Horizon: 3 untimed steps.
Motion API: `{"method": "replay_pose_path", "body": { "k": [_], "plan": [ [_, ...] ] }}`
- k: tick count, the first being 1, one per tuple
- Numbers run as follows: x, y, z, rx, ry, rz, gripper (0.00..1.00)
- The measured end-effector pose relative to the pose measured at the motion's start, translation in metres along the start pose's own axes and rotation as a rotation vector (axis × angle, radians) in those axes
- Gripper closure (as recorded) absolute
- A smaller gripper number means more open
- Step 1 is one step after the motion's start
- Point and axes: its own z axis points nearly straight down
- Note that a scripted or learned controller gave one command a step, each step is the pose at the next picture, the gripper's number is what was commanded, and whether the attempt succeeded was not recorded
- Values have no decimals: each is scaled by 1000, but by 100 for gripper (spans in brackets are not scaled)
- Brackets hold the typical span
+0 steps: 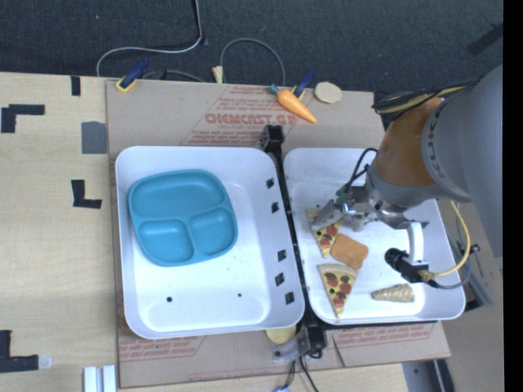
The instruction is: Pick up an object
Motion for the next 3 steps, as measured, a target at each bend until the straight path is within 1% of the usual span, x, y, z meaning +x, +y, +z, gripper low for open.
{"method": "replay_pose_path", "body": {
  "k": [1, 2, 3],
  "plan": [
    [25, -50, -1, -2, -2, -1, 0],
    [15, 28, 1, 4, 0, -3, 0],
    [22, 2, 0, -1, -2, -1, 0]
  ]
}}
